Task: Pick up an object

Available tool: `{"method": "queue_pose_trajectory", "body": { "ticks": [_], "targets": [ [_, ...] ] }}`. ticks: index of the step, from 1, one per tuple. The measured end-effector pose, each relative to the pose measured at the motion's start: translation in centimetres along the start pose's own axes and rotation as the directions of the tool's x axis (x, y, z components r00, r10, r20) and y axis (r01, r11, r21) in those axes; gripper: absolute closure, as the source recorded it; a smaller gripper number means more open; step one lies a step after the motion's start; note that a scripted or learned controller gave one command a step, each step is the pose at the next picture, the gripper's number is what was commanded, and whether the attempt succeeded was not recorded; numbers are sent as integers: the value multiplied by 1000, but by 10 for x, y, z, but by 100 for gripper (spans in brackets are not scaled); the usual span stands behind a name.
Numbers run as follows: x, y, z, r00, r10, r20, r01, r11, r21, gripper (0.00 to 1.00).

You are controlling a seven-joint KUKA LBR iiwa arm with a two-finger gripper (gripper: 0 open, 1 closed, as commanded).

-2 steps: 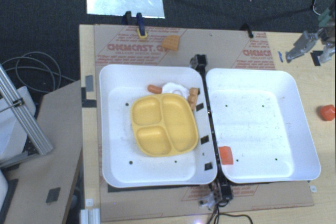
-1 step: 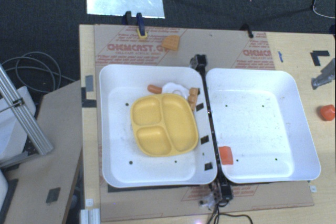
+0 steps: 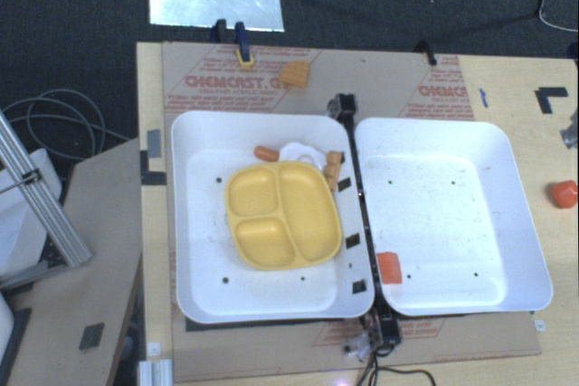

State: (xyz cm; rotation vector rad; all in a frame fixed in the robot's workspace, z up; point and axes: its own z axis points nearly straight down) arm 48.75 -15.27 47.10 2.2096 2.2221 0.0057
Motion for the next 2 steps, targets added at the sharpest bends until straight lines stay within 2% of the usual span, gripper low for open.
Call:
{"method": "queue_pose_trajectory", "body": {
  "ticks": [1, 2],
  "targets": [
    [0, 0, 0, 1000, 0, 0, 0, 1000, 1, 0],
    [-57, -1, -16, 1000, 8, 1, -8, 1000, 2, 0]
  ]
}}
